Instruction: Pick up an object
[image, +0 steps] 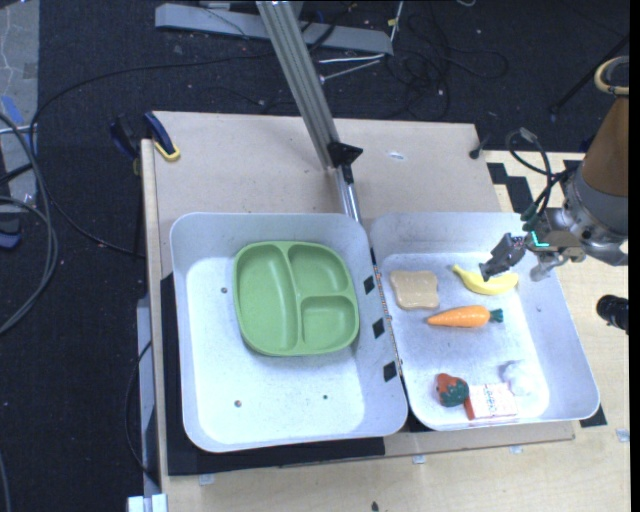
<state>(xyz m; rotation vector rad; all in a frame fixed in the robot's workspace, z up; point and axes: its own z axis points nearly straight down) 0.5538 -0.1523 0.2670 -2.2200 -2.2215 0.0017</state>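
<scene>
1. Banana (487, 283): yellow, curved, lying flat in the right bin (560, 330), in its upper half, toward the side the arm reaches in from. Nearest candidate for pickup.
2. Gripper (520, 256): positioned at the banana's upper right end, over the right bin. One dark finger reaches down to the fruit; a second, paler one sits just to its right. Whether the claw is wide, narrow or clamped cannot be told from this angle. No object is seen between the fingers.
3. Arm (600, 190): enters from the right edge, grey wrist below an orange-brown section, cabling looped beside it.
4. Carrot (461, 318): orange with a green tip, lying crosswise just below the banana, apart from it.
5. Bread slice (414, 290): tan, flat, left of the banana and carrot, near the divide between bins.
6. Red and green item (451, 390): at the lower part of the right bin; identity unclear.
7. Small carton (492, 401): white and red, just beside the red and green item on its right.
8. Pale item (514, 375): above the carton; too small to identify.
9. Left bin (200, 400): holds a green divided plate (297, 298) with three compartments, set in its upper centre.
</scene>
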